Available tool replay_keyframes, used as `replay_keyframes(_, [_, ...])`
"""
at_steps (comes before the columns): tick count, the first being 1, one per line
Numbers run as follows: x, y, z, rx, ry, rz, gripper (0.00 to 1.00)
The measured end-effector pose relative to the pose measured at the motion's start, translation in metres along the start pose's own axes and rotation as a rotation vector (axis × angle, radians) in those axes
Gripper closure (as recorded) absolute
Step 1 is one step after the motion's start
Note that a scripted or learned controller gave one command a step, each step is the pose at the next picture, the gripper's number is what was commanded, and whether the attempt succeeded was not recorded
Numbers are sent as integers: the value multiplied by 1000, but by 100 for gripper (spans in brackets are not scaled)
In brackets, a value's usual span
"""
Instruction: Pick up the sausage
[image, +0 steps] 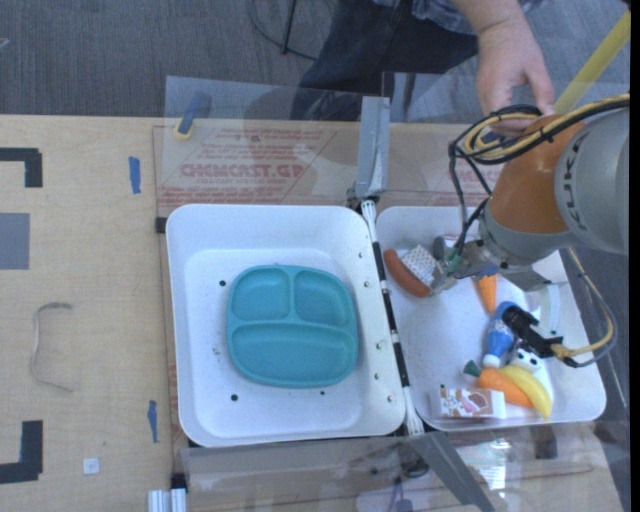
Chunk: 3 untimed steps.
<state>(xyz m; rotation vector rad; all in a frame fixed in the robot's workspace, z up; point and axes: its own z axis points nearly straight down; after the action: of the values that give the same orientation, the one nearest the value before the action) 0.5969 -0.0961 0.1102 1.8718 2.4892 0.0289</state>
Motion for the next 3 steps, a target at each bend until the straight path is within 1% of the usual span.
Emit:
replay_keyframes(1, [-15, -16, 10, 24, 0, 34, 0])
replay_keyframes(2, [-13, 33, 23, 33, 7, 150, 0])
replay_keyframes(3, [-85, 16, -29, 27, 6, 36, 0])
